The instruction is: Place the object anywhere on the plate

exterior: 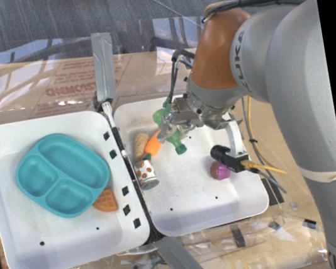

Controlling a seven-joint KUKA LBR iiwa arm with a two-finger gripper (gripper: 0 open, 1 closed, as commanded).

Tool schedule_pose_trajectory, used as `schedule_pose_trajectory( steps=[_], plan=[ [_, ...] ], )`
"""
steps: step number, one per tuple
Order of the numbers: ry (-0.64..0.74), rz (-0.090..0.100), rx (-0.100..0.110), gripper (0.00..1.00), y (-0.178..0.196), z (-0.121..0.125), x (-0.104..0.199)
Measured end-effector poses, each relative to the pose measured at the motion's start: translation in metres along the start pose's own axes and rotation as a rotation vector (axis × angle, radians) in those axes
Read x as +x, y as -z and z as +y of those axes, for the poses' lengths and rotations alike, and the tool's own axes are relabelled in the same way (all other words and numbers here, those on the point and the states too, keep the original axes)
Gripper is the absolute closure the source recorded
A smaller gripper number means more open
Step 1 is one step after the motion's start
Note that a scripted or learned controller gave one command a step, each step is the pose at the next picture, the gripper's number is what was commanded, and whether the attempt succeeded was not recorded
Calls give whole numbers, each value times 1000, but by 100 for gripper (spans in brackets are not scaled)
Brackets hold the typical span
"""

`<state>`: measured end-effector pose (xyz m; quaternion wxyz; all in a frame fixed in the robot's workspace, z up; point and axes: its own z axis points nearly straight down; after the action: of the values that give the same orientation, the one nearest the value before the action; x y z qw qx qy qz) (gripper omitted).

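Your claw point(172, 130) hung low over the upper middle of the right bin point(256, 204), and from that slanted view you could not tell whether it was spread or pressed together. A green piece point(179, 146) sat right under it; whether that was part of the claw or a loose thing was unclear. Nothing could be called gripped.

The likeliest object, in my judgement, was the orange carrot-shaped toy point(152, 145), lying just beside the claw on its left and touching a beige roll-shaped toy point(140, 143). A small can point(147, 174) stood near them, close to the bin's left wall.

You would probably have found the carrot light, stiff and smooth, so it could slip or roll out of a pinch. Taking it across the thick middle, square to its length, looked safest, and the beige neighbour left little room on that side.

The teal plate point(63, 174) lay in the left bin point(9, 253), well apart, with a waffle piece point(105, 202) touching its lower edge.
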<state>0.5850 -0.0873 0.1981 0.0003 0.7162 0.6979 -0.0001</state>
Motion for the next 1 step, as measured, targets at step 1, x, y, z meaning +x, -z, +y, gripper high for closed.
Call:
schedule_pose_trajectory(
  steps=[1],
  plan=[
    [105, 1, 1, 100, -7, 18, 58]
  ],
)
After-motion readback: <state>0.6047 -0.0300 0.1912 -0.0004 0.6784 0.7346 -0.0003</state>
